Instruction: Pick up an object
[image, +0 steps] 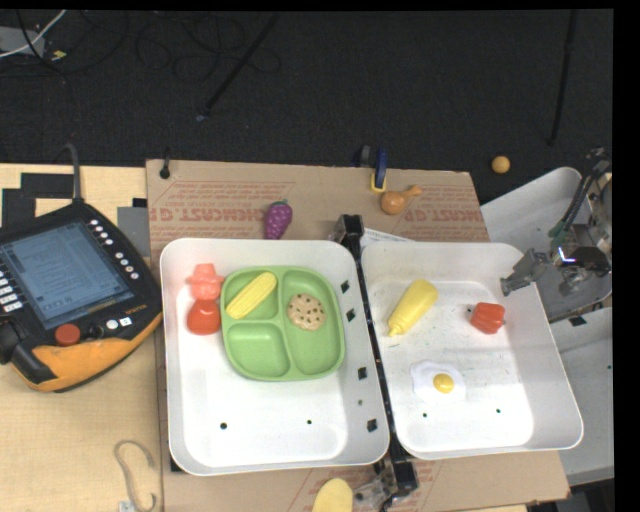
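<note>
The right bin (540, 400) holds a yellow mustard bottle (411, 306), a small red pepper (487, 318) and a fried egg (439, 381). In the left bin (260, 430) a green divided plate (281, 325) carries a corn cob (248, 293) and a cookie (306, 311), and a red bottle-shaped toy (204, 298) stands beside it. My gripper (560, 262) is at the right edge of the right bin, to the right of the red pepper and apart from it. Nothing shows between its fingers.
A teach pendant (70, 290) lies on the bench at the left. On the cardboard behind the bins lie a purple grape bunch (277, 218) and an orange pear-shaped toy (397, 199). A yellow object (333, 494) rests at the front edge.
</note>
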